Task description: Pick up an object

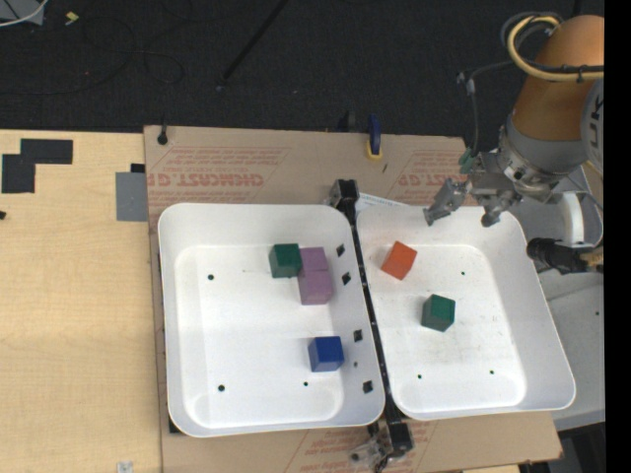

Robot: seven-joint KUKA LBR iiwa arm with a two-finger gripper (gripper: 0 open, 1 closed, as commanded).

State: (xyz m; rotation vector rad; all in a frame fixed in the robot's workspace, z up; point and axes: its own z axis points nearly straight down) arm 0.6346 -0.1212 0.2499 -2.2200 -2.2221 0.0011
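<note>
Blue cube (325, 353) sits in left bin (187, 264); arm's jaws (463, 208) hang wide apart above right bin (537, 343).

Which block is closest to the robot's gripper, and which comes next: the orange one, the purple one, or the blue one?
Counting from the gripper at the right bin's far edge, in the camera view:
1. Orange block, in the right bin, nearest.
2. Purple block, in the left bin beside the dark green block.
3. Blue block, in the left bin toward its near edge, farthest.
</note>
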